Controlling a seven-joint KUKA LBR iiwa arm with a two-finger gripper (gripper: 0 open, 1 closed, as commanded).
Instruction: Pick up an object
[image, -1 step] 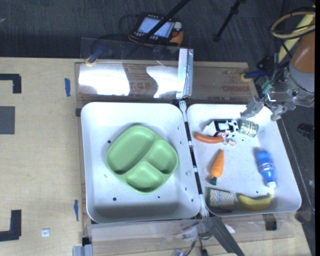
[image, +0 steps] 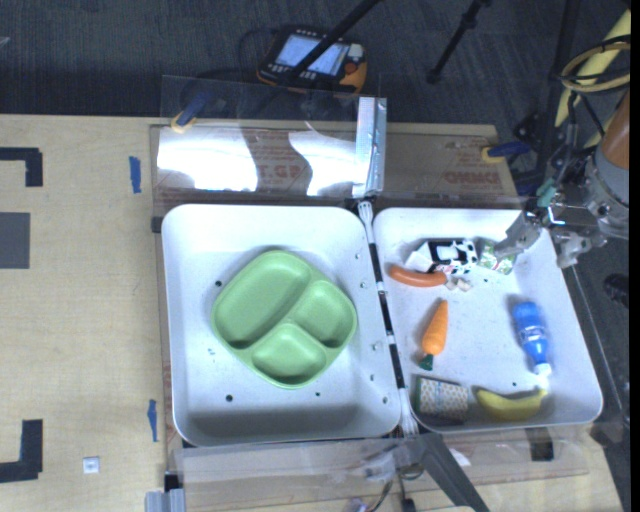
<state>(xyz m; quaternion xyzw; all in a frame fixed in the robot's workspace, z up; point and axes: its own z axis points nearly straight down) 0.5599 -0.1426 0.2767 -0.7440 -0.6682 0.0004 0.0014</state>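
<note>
The right bin (image: 570, 330) holds several small objects. A black-and-white toy (image: 447, 253) lies at the back, with an orange sausage (image: 415, 277) just in front of it. A carrot (image: 434, 329) lies in the middle, a blue bottle (image: 530, 335) to the right and a banana (image: 511, 402) at the front beside a patterned block (image: 441, 397). My gripper (image: 543, 244) hangs over the bin's back right corner, open, with nothing between its fingers. Its left finger (image: 518, 236) is close above a small green-and-white item (image: 497, 262).
The left bin (image: 190, 250) holds a green divided plate (image: 285, 316). A metal divider (image: 370, 150) stands behind the bins, next to a clear panel. Cables and stands crowd the far right by the arm.
</note>
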